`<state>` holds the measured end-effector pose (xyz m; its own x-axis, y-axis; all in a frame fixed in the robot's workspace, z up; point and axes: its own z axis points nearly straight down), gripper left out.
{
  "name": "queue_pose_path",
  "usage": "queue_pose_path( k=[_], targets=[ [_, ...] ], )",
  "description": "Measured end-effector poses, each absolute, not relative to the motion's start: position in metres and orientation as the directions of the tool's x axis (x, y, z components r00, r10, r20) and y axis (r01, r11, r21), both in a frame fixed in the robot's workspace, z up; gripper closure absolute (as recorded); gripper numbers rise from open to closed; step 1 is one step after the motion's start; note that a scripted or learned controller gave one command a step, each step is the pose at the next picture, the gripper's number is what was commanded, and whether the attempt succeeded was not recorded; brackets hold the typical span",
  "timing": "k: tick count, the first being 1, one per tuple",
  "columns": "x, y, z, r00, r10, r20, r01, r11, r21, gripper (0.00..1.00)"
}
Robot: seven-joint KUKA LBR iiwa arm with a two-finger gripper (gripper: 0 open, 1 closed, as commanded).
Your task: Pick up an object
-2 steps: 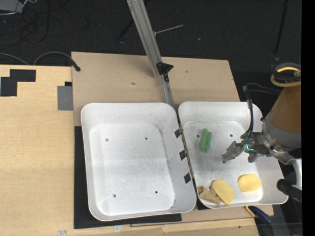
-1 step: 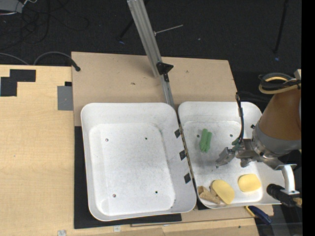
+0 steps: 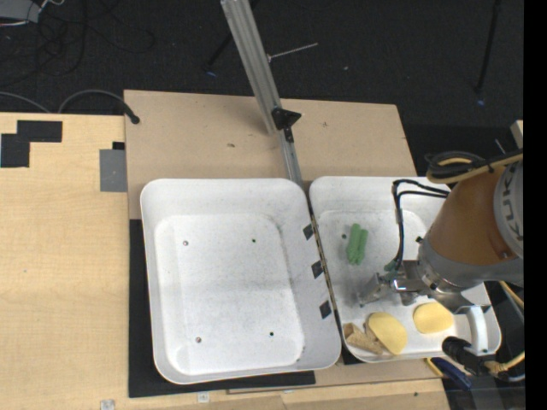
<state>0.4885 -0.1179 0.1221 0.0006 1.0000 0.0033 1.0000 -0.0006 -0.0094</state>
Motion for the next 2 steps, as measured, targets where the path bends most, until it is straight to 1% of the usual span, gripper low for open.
queue_pose_path(
  k=[1,2],
  targets=[
    [0.489,-0.118,0.092,0.001,1.000,0.001,1.000,-0.001,-0.002,0.00],
    [0.489,-0.119,0.103,0.009,1.000,0.003,1.000,-0.009,-0.002,1.00]
  ],
)
